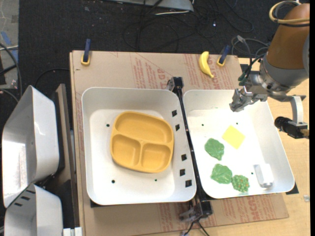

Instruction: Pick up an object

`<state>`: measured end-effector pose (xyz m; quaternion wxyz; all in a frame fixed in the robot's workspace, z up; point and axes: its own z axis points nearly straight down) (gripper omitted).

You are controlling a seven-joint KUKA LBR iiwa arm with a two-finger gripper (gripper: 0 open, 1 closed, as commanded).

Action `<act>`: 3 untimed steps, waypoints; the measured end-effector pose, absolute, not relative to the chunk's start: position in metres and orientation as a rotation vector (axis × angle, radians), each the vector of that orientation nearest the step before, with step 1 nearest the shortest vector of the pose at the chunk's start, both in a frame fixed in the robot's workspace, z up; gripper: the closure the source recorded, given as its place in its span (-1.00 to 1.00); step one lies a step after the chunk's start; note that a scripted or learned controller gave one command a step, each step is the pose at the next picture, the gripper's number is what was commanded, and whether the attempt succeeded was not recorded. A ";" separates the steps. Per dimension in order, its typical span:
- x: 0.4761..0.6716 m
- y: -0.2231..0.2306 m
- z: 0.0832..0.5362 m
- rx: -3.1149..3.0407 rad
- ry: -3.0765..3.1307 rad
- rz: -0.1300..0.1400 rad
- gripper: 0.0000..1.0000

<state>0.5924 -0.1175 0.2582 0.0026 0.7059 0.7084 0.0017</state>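
The gripper (239, 102) hangs over the right bin's (280, 146) far edge; whether anything is pinched cannot be told. The yellow square block (234, 136) (nearest candidate) lies just toward the bin's middle from it.

A brown cardboard sheet (138, 68) is laid over the bench, on a dark floor. Two shallow white bins are set side by side on it: the left bin (93, 146) and the right bin (206, 107), joined along a black strip (184, 132). A yellow divided plate (142, 141) is placed flat in the left bin. A toy banana (206, 64) is seen on the cardboard just behind the right bin, near a blue clamp (222, 55); a second clamp (86, 53) is fixed at the far left corner. Black cables (147, 23) are strewn behind. White tubs (29, 136) are stacked at the left.
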 end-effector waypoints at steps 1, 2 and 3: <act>0.590 -0.063 0.265 2.213 2.230 0.003 1.00; 0.581 -0.015 0.251 2.215 2.231 0.000 1.00; 0.582 0.040 0.256 2.213 2.230 0.002 1.00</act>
